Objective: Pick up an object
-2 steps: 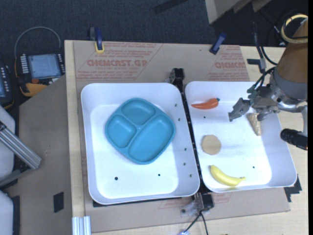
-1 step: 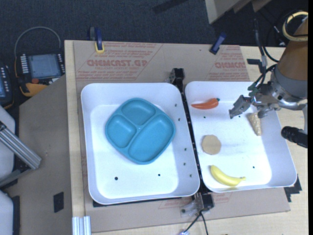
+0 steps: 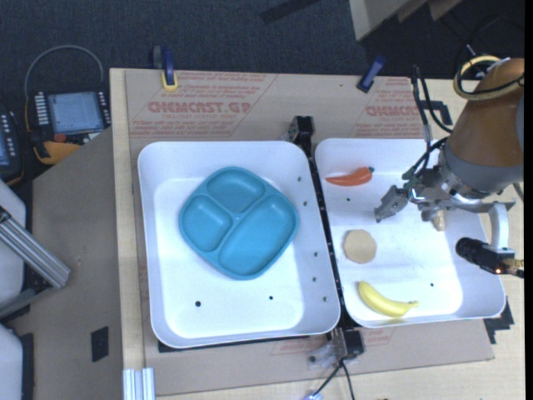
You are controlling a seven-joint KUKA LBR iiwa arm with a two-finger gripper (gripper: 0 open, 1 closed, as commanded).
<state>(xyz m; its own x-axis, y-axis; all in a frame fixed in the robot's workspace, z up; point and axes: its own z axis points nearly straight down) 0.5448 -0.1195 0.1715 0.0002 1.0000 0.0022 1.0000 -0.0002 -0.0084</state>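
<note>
The arm [image 3: 487, 115] is reached in from the right, grey body w/ orange band uppermost, wrist bent down over the right bin [image 3: 454, 161]. The gripper [image 3: 412, 207] is held above the bin's middle, nr its upper half; the fingers [image 3: 388, 207] are seen spread apart, released, w/ nothing between them.

In the right bin, an orange-red pepper [image 3: 351, 176] is laid nr the top-left corner, a tan round disc [image 3: 360, 246] by the left edge at mid-height, and a banana [image 3: 386, 300] nr the bottom edge. All three are kept apart from the gripper.

In the left bin [image 3: 166, 282], a blue divided plate [image 3: 239, 221] is set nr the centre. Both bins are carried on a brown printed board [image 3: 250, 98]; dark carpet [image 3: 208, 15] is seen beyond the top edge, and a handheld screen unit [image 3: 73, 112] at the left.
</note>
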